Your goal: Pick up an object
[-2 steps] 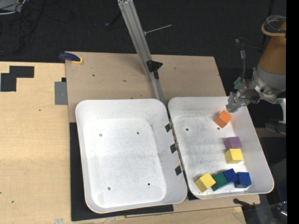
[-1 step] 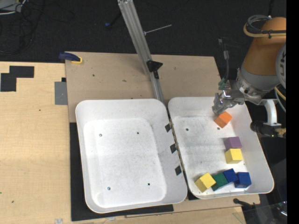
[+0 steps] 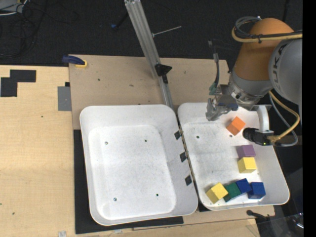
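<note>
Gripper (image 3: 214,111) sits over the far edge of the right bin (image 3: 207,152), nothing visible between its fingers; can't tell how far they're open. Orange block (image 3: 236,125) lies just beside the gripper, slightly nearer the camera and apart from it. Down the bin from the orange block: purple block (image 3: 245,150), yellow block (image 3: 247,164), then a near-edge cluster of yellow (image 3: 216,192), green (image 3: 231,190) and two blue blocks (image 3: 250,187).

Tool (image 3: 213,113) tip small and dark, finger state unreadable. Arm (image 3: 266,53) cut off at right edge. Green block (image 3: 233,191) partly hidden behind yellow block (image 3: 216,192) and blue blocks (image 3: 249,187). Left bin's (image 3: 94,132) near rim hides part of the bench (image 3: 34,147).
</note>
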Controlling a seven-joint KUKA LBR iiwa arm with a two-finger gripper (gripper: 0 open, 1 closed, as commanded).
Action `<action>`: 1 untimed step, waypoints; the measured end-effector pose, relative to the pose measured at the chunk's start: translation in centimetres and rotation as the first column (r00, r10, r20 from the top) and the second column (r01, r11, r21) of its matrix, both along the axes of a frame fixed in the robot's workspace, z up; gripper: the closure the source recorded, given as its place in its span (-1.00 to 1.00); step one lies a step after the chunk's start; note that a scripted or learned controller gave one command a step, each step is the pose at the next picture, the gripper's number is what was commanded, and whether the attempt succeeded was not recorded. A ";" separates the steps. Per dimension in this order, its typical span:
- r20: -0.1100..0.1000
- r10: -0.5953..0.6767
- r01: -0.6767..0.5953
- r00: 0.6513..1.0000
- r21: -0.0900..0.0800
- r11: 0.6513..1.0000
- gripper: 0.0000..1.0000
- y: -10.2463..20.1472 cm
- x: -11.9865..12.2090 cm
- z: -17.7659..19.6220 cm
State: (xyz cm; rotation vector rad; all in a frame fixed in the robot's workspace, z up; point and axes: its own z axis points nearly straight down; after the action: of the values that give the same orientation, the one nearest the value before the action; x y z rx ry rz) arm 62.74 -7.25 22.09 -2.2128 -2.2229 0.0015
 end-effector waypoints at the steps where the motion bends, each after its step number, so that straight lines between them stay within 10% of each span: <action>1: -0.001 -0.001 0.001 1.000 0.000 1.000 1.00 5.2 0.6 -0.9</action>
State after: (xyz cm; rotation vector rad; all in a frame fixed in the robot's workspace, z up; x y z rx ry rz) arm 63.36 -2.08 21.16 -2.2131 -2.2216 0.0031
